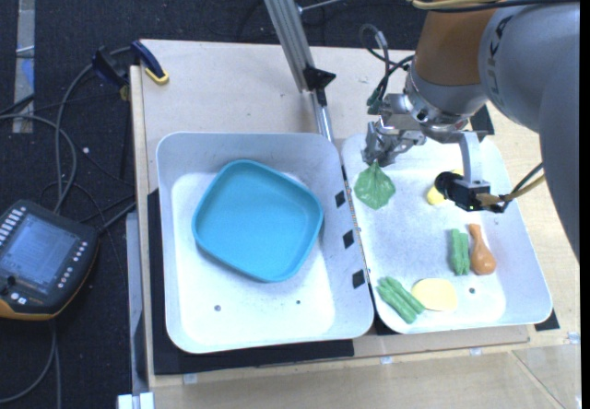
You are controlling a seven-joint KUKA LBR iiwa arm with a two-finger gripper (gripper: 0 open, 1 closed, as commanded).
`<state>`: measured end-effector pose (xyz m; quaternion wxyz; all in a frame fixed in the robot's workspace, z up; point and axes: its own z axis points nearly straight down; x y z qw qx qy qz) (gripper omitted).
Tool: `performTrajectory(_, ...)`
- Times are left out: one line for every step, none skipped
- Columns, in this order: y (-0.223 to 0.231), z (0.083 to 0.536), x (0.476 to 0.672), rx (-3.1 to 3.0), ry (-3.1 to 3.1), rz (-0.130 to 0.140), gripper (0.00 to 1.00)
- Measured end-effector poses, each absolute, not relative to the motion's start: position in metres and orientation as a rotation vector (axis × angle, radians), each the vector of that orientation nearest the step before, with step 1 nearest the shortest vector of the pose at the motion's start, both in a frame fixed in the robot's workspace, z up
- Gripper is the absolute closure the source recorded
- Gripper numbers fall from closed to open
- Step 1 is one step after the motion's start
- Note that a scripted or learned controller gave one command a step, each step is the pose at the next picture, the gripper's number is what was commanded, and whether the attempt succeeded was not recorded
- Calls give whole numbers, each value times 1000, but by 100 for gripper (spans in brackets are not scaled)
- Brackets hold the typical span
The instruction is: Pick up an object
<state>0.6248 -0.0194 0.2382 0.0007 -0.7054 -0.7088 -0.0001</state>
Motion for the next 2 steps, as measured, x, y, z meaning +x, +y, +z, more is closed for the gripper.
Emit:
performTrajectory(38,228,637,-2215,-2226,0,100)
performTrajectory(92,230,641,-2216,-2226,-1,100)
